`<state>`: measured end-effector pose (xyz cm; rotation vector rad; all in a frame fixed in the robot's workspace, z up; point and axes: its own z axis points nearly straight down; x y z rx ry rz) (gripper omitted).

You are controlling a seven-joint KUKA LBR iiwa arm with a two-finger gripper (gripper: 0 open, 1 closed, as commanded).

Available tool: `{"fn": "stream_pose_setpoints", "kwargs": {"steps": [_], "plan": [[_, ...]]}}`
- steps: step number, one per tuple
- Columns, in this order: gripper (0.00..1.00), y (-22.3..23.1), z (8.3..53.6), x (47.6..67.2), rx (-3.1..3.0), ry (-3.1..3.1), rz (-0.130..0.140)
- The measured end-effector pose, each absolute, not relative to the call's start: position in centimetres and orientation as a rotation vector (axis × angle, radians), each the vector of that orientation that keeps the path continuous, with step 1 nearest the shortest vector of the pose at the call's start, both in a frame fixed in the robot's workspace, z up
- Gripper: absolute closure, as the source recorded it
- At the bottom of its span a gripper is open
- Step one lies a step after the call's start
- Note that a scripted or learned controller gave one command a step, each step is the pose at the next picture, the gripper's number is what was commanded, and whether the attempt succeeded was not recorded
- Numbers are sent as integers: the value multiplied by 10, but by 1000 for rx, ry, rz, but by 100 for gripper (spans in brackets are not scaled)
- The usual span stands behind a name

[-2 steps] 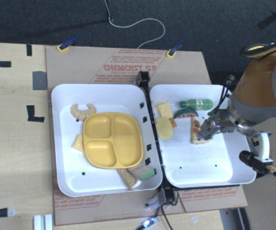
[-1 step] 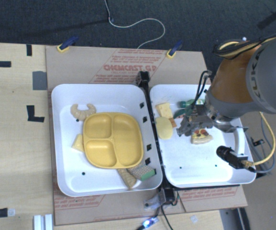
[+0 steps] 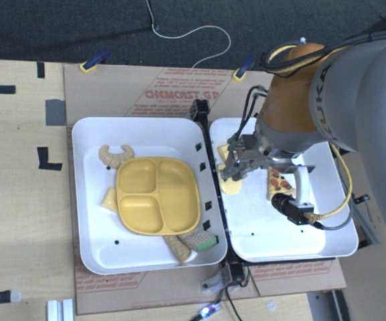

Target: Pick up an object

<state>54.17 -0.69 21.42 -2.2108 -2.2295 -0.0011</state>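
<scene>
In the left white bin, a yellow divided plastic plate lies in the middle, with a tan curved toy just beyond its upper-left edge. Right of that plate, across the divider, the end effector hangs low over the left side of the right white bin. A pale yellow flat piece lies directly beneath and slightly toward the plate from it, likely the nearest target. Whether its fingers are apart or together cannot be told.

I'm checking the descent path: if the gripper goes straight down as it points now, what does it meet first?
Probably the pale yellow piece lying by the right bin's left wall, just under the gripper; depth is unclear.
</scene>
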Motion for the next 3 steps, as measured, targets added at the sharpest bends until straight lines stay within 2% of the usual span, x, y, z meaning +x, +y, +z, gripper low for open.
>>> {"fn": "stream_pose_setpoints", "kwargs": {"steps": [1,2,3], "plan": [[100,56,214,555,-2211,-2229,0],[100,106,221,559,-2212,-2228,0],[100,99,234,568,-2217,-2224,2]]}}
